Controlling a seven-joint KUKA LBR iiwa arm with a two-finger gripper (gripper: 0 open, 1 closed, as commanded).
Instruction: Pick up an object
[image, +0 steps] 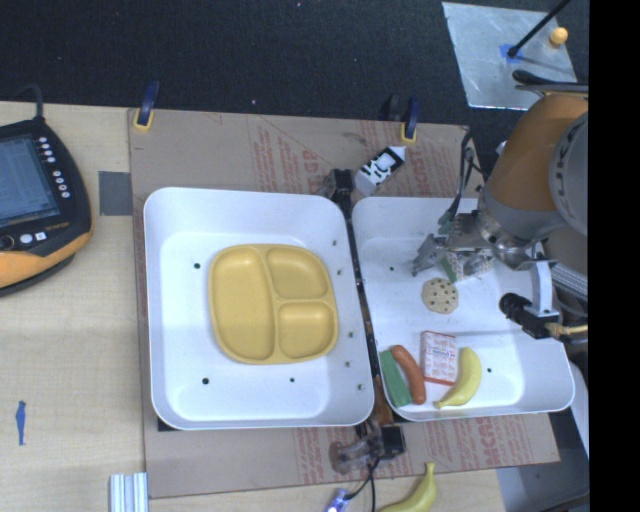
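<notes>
Gripper (450, 258) hangs low over the back half of the right bin (520, 400), just behind the cookie (439, 295), a likely target since it lies alone with open floor around it; whether the tool is clenched or released I cannot tell. Sausage (408, 373), packet (438, 358) and banana (459, 378) crowd the bin's front edge, leaving little room

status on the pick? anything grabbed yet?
Done: the arm has reached into the right bin; the gripper sits just above the cookie. In hand: nothing visible between its fingers. Left: the pick itself. Cookie, hot dog, packet and banana all lie on the bin floor.
</notes>
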